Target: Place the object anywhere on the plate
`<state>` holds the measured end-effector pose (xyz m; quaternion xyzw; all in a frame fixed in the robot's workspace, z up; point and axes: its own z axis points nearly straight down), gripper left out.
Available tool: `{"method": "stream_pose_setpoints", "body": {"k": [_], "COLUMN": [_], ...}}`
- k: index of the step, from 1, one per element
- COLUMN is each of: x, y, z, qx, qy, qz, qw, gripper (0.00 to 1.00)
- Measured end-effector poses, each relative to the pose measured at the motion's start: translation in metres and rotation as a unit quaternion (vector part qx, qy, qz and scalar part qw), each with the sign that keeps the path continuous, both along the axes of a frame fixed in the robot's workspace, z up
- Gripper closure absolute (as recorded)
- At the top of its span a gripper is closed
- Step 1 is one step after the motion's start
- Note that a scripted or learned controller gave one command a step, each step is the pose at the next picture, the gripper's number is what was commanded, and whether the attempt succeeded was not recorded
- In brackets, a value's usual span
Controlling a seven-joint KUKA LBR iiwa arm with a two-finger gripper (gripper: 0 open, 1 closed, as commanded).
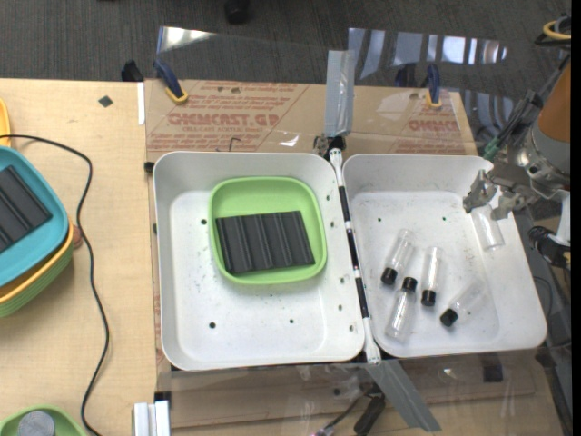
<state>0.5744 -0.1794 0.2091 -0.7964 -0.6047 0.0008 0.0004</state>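
Here the gripper hangs over the far right part of the right bin with a clear vial clamped between its closed-in fingers, the vial hanging down from the fingertips above the bin floor. Four more clear vials with black caps lie loose on the floor of the same bin, nearer the camera. The green plate sits in the left bin, well apart from the gripper, and carries a dark ribbed insert.
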Motion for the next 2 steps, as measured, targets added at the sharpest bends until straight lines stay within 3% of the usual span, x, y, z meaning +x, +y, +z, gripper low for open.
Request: {"method": "stream_pose_setpoints", "body": {"k": [1,2], "x": [0.0,-0.001], "y": [0.0,-0.02], "z": [0.0,0.053], "qx": [0.0,-0.0011], "qy": [0.0,0.0], "qz": [0.0,-0.19], "qw": [1.0,0.9817], "gripper": [0.0,0.0]}}
